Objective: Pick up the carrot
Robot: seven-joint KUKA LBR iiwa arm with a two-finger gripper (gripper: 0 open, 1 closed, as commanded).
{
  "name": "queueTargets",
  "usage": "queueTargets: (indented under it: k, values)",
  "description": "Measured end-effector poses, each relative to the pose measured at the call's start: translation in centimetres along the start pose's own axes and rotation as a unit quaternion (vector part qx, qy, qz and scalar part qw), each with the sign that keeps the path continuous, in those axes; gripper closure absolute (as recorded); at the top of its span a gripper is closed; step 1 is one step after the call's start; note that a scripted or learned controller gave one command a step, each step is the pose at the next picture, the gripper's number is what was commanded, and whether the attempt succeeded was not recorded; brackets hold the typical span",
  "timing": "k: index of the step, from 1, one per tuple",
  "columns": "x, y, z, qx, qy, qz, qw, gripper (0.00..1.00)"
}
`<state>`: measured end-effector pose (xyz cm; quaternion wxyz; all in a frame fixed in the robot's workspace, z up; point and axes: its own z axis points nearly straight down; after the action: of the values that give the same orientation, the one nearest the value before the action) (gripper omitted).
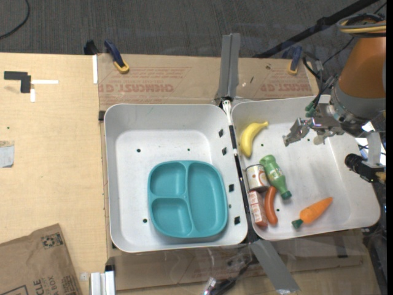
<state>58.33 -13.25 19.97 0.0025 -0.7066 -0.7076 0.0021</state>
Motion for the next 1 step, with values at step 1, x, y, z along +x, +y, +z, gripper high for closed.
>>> queueTargets:
  k: [1]
  values:
    - [-2.46,-4.27,5.85,0.0,0.0,-0.082,0.9966,0.0]
